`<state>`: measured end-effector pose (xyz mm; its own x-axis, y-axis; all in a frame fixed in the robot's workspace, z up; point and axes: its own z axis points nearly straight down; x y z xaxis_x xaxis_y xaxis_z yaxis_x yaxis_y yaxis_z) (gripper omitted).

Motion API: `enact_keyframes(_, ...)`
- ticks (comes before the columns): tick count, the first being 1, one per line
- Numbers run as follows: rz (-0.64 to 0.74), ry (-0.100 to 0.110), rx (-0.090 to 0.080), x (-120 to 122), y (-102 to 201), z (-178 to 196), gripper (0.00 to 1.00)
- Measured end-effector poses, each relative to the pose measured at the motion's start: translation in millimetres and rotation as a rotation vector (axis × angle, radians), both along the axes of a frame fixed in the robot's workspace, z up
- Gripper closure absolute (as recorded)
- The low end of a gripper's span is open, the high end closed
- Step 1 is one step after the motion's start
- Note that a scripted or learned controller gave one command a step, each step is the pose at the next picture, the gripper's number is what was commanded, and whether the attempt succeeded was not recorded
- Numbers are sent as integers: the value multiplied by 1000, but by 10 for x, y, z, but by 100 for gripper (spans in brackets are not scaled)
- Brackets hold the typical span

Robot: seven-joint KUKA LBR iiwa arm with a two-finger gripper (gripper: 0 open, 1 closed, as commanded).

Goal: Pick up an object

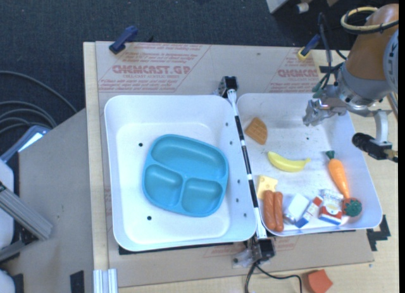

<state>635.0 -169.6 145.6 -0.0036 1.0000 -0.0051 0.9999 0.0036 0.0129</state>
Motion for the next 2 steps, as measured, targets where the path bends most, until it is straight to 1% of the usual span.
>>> enact_keyframes(1,0,0,0,-1,0,-1,0)
enact_keyframes(2,-4,15,6,-249,69,-614,0)
